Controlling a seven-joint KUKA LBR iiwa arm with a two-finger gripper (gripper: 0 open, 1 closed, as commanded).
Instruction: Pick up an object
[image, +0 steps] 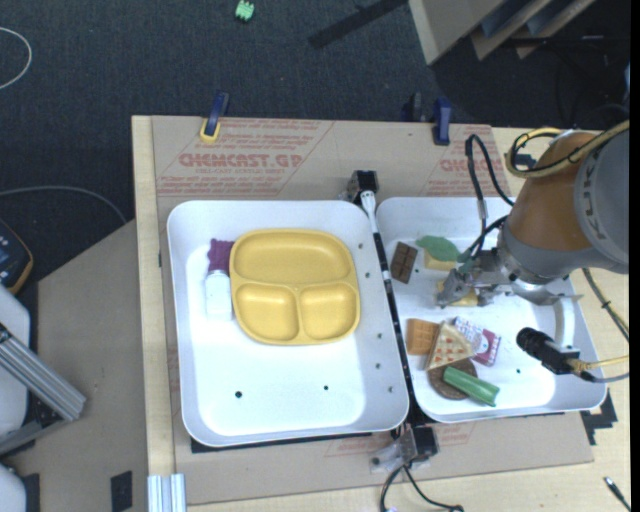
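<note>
A cardboard-topped bench (300, 150) on dark carpet bears two white bins. In the left bin (280, 400) sits a yellow divided tray (295, 283), with a white bottle (217, 296) and a purple item (220, 252) just beside its left edge. The right bin (530, 395) holds a brown block (403, 262), a green-and-yellow piece (437, 250), a pizza-slice toy (450, 346), and a green cylinder (470, 384) lying on a brown disc. The gripper (462, 288) hangs low among these; whether its jaws are wide or closed I cannot tell. The clutter is tight, so a closing grasp could likely nudge neighbours aside or slip off an edge.
</note>
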